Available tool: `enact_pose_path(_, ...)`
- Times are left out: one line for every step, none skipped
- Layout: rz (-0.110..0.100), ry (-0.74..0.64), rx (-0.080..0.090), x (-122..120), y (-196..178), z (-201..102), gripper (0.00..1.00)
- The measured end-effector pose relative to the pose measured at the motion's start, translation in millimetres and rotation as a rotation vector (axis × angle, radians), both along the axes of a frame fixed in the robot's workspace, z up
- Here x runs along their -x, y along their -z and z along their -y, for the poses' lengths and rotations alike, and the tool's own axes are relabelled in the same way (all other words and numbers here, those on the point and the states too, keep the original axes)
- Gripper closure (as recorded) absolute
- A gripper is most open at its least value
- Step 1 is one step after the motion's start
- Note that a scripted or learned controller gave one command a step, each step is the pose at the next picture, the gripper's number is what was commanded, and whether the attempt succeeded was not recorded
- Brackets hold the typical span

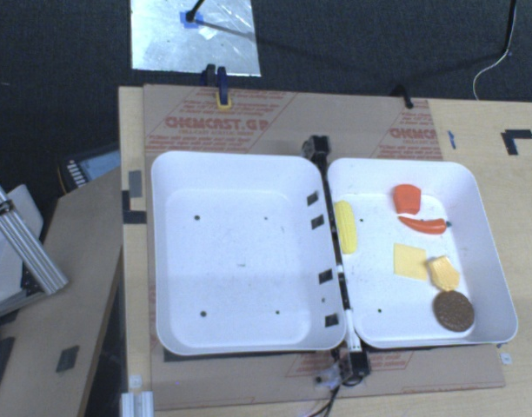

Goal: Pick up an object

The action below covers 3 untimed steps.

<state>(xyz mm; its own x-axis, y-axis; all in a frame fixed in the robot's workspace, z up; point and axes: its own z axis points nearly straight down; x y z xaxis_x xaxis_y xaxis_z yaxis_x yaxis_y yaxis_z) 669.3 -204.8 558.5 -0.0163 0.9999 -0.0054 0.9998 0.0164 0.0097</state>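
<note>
One upright corn cob (345, 226), lengthwise up-down.

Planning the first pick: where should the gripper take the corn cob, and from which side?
Grip the corn cob across its narrow middle, coming straight down. It lies flat and lengthwise beside the right bin's left wall, so set the fingers carefully; the wall-side gap looks tight.

You're looking at a lab test bench — two white bins (240, 168) clipped together on a printed board (275, 115), dark carpet (57, 42), a loose cable (496, 59), an aluminium rail (27, 241) — no home
</note>
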Motion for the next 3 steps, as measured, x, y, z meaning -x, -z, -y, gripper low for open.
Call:
enact_pose_path(0.005,-0.005,0.002,-0.4,-12.0,-0.7,1.00)
enact_pose_path(0.004,-0.006,0.002,-0.3,-11.6,-0.7,0.00)
enact_pose_path(0.008,-0.010,0.004,-0.6,-23.7,-1.4,1.00)
